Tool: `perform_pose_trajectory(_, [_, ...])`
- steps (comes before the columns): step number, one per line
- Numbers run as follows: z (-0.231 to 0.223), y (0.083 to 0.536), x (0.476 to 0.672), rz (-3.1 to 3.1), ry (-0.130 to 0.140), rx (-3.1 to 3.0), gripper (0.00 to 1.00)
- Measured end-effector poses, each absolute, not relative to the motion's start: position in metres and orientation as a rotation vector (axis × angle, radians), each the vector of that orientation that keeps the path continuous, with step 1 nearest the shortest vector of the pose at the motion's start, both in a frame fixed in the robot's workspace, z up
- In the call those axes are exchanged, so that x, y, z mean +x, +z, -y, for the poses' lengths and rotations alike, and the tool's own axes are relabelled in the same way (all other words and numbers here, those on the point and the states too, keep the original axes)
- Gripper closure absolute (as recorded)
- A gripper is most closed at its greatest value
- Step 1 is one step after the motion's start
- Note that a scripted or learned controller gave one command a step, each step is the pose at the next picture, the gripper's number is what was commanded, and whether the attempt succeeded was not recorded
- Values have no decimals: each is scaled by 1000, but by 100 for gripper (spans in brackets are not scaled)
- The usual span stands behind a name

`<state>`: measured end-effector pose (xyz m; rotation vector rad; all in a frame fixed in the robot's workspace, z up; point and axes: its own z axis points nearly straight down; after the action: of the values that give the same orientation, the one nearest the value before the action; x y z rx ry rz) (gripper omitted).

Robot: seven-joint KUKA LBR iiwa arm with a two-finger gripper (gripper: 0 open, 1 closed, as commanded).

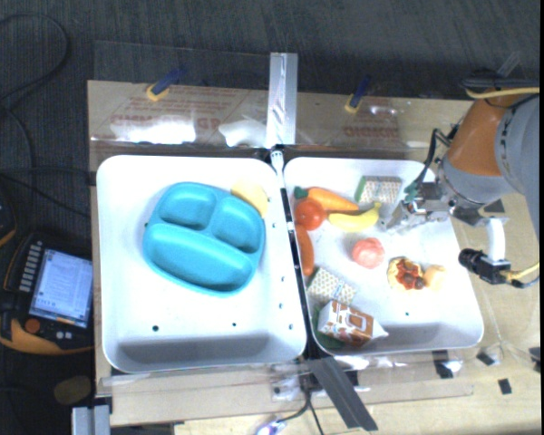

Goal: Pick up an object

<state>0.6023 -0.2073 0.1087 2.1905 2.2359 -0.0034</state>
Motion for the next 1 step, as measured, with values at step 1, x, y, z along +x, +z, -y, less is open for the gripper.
perform_pose_trajectory(1, [224, 123, 524, -2054, -5, 2378, 100])
